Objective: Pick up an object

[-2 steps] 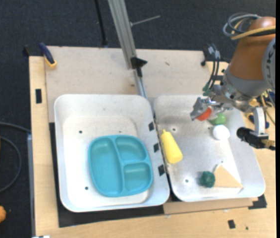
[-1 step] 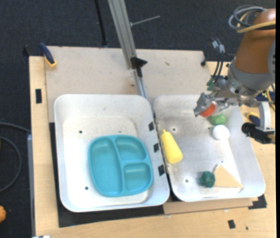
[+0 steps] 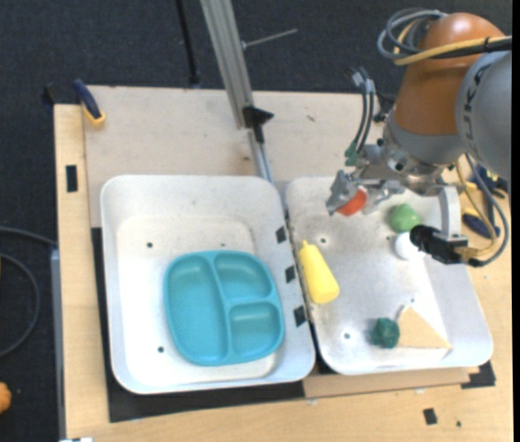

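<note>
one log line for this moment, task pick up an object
arm: over right bin | gripper: at red object, grasp unclear | yellow object, green ball: untouched | left bin: teal tray

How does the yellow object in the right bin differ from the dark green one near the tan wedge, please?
The yellow object is elongated and larger; the dark green object is small and roundish. The yellow one lies by the bin's left wall, apart from other items; the green one sits right against the tan wedge. Both rest in the right bin.

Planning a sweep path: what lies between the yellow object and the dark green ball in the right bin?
In the camera view, only bare white bin floor lies between the yellow object and the dark green ball.
</note>
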Robot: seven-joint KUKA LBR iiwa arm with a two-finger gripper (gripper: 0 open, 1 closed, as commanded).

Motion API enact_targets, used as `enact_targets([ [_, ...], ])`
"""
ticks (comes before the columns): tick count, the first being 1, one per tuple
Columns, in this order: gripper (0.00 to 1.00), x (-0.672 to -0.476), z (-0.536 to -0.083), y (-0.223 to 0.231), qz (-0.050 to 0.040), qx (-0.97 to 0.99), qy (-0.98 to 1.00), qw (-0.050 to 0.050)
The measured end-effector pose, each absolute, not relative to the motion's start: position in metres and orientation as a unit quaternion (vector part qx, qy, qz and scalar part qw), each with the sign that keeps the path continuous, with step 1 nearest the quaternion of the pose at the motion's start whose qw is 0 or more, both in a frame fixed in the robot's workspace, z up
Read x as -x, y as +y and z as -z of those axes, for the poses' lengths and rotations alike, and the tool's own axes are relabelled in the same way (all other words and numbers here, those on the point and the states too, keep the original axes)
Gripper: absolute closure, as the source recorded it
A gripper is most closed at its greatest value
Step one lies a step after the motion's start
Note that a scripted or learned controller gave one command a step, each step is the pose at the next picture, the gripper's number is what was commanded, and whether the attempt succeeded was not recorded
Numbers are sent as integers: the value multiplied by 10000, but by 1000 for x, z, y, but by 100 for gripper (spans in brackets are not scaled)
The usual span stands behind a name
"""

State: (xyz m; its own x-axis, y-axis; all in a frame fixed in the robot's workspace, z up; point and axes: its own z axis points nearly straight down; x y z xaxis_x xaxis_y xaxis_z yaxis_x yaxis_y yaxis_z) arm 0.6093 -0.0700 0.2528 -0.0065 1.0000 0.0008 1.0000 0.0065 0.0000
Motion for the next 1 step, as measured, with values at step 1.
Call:
enact_targets([
  [1, 100, -617, -255, -22, 8, 7047, -7095, -6],
])
